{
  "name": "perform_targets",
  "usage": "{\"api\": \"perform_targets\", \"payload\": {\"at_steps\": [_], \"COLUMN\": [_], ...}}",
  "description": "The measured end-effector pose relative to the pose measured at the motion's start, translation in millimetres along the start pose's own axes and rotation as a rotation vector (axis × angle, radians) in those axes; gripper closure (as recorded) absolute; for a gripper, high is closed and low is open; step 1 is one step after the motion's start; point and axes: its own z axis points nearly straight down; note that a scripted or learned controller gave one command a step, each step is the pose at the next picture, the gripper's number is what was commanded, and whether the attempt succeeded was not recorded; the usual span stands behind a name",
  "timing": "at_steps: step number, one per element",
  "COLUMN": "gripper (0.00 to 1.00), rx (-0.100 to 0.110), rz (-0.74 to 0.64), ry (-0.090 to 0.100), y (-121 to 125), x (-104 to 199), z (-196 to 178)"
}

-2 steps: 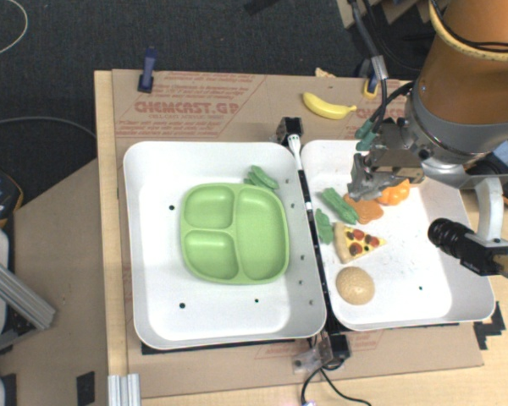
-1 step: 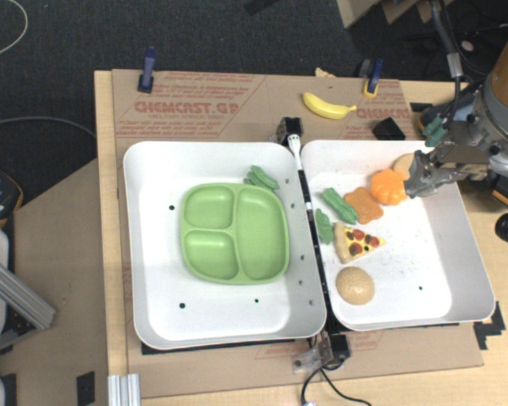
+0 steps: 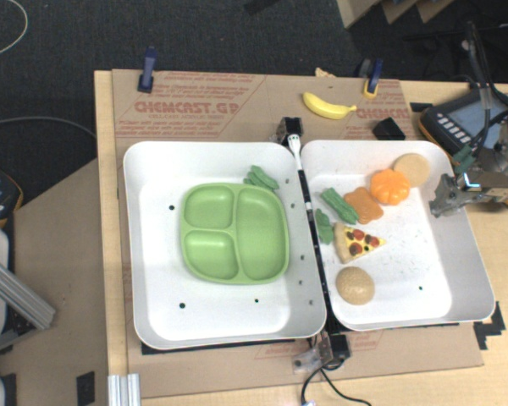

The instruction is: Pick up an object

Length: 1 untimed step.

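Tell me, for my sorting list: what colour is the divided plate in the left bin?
Light green; the three-compartment divided plate shows clearly in the camera view.

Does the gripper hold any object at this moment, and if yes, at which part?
Nothing is held. The gripper is at the right bin's right rim, apart from the toy food; nearest is the orange pumpkin.
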Motion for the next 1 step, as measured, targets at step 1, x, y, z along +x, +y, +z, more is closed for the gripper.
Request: {"api": "perform_targets", "payload": {"at_steps": [1], "gripper": [1.00], "rx": [-0.003], "rz": [-0.001], "ry": [0.000], "y": [0.7], "x": [-61.3], "z": [21.3]}}
